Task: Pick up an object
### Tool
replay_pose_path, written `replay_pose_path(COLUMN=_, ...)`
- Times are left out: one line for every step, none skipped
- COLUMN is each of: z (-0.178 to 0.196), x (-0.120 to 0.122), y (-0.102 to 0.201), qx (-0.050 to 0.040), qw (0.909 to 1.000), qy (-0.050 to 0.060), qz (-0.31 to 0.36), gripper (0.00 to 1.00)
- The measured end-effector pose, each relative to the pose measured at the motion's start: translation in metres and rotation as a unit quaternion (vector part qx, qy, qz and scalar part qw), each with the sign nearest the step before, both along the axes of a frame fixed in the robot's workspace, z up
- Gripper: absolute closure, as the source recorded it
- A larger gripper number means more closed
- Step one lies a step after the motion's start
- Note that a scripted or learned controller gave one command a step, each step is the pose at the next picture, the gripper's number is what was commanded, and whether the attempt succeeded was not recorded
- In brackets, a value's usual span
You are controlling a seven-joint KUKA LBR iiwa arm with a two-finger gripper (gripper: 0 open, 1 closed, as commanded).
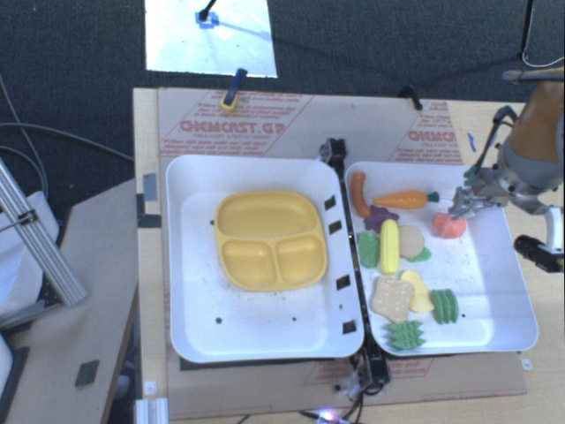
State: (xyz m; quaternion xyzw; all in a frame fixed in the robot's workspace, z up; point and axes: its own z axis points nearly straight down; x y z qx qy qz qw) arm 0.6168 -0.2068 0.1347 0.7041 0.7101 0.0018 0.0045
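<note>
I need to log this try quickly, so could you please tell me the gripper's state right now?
Gripper: low over the right bin, right beside the red tomato; open or shut cannot be told.

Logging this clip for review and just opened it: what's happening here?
A grey arm with an orange band reaches in from the right, its claw down in the right bin just above a red tomato-like toy. Nothing is visibly lifted yet. Other toy foods lie nearby, including a carrot and corn cob. The left bin holds a yellow divided plate.
</note>
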Motion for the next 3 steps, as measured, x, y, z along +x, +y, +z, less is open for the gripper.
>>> replay_pose_path(z=-0.001, x=0.0, y=0.0, qx=0.0002, qw=1.0, qy=0.001, qz=0.001, gripper=0.0)
replay_pose_path(z=-0.053, x=-0.072, y=0.042, qx=0.0038, qw=1.0, qy=0.008, qz=-0.004, gripper=0.0)
replay_pose_path(z=-0.004, x=-0.05, y=0.009, qx=0.0001, qw=1.0, qy=0.001, qz=-0.004, gripper=0.0)
